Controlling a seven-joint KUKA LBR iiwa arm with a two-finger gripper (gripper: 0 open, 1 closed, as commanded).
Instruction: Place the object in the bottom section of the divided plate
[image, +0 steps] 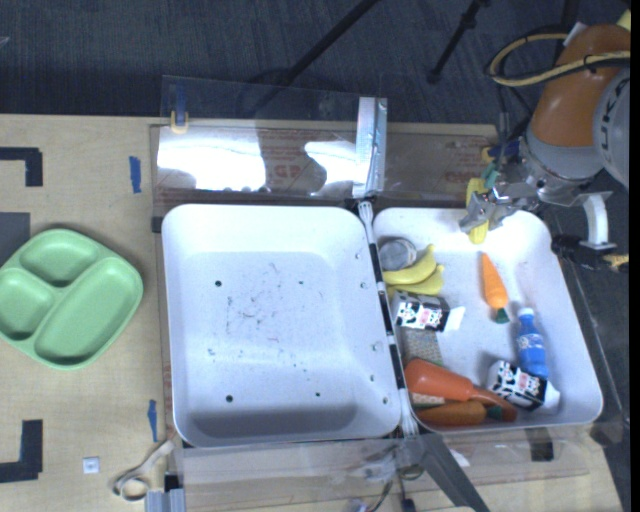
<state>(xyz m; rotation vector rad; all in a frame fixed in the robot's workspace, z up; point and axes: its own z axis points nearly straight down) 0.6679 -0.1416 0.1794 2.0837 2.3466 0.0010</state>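
Bright overhead light, glare on the clear panel (265, 160), slightly soft focus.

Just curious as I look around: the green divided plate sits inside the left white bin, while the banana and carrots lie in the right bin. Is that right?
Not quite. The camera view shows the green divided plate on the wooden bench, left of both bins, not inside the left white bin. The banana and carrots do lie in the right bin.

bins (265, 225) – 2 | divided plate (66, 297) – 1 | carrots (493, 282) – 3 | bananas (413, 270) – 1 bunch | cow-print cartons (420, 316) – 2 | blue bottle (532, 346) – 1 | round tin (396, 250) – 1
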